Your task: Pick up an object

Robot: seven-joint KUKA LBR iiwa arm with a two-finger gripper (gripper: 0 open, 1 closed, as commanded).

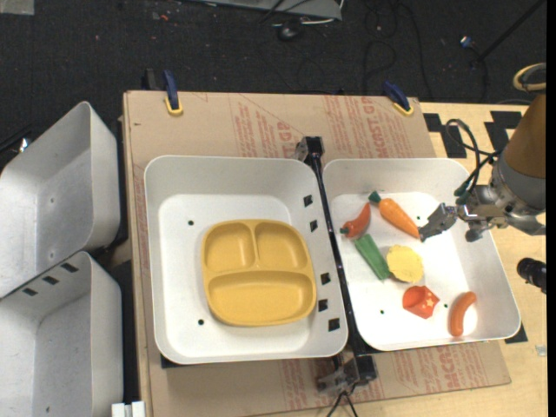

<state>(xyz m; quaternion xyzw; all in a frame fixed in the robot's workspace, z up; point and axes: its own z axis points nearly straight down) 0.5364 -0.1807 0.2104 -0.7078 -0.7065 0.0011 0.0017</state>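
Two shallow white bins are seen side by side on a bench, the left bin (165, 259) holding a yellow divided plate (258, 272) and the right bin (495, 272) holding toy food. The right bin is taken as the landmark here. Near its middle a yellow round piece (405, 263) is seen, with a green pepper (372, 256) touching its left side. A carrot (398, 216) is laid toward the bin's far wall, and a small red chilli (357, 222) is found just left of the carrot, close to the divider shared with the left bin. A red piece (420, 301) is placed nearer the front wall, and a sausage (461, 313) is set in the front right corner, just beside the red piece. The gripper (437, 221) is held over the bin's far right part, just right of the carrot's tip, on an arm (521, 168) entering across the bin's right wall. Whether its jaws are spread or pressed together cannot be told, and nothing is seen between them.
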